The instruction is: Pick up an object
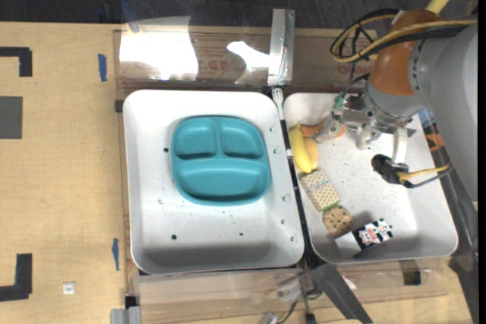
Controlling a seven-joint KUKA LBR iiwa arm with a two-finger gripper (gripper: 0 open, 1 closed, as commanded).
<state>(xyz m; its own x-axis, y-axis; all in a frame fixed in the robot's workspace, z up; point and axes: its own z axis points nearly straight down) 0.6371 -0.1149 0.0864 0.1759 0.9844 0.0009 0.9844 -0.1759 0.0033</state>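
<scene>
The right bin (425, 224) holds a yellow banana (304, 154) by its left wall, with a small orange piece (310, 131) at the banana's far end. Below them lie a dotted tan block (320, 190), a brown speckled lump (336, 220) and a black-and-white toy (372, 234). My gripper (351, 133) hangs low over the far part of this bin, just right of the orange piece. I see nothing held in it. The wrist hides the bin floor under it.
The left bin (144, 186) carries a teal divided plate (220, 159). A black cable end (387, 167) dangles from the arm over the right bin's middle. A clear panel (197, 57) stands behind the bins, with a metal post (281, 45) at the divider.
</scene>
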